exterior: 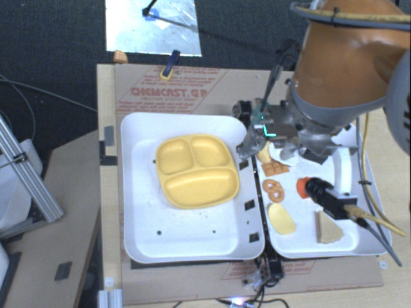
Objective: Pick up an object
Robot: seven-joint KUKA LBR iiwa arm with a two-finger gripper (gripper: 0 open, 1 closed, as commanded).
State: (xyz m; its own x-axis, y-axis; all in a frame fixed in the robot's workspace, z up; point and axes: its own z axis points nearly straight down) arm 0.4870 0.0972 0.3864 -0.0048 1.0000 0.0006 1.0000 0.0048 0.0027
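Bins sit side by side on the table: the left bin [138, 236] holds a yellow divided plate [196, 170] at mid-frame. Right of the divider, the right bin [366, 239] carries a waffle piece [275, 168], a pretzel [273, 188], a pale yellow slice [281, 218], and a bread wedge [329, 228]. The claw [276, 140] hovers at the upper centre-right; whether it grips anything I cannot tell. Crowded pieces risk a missed or double grab.
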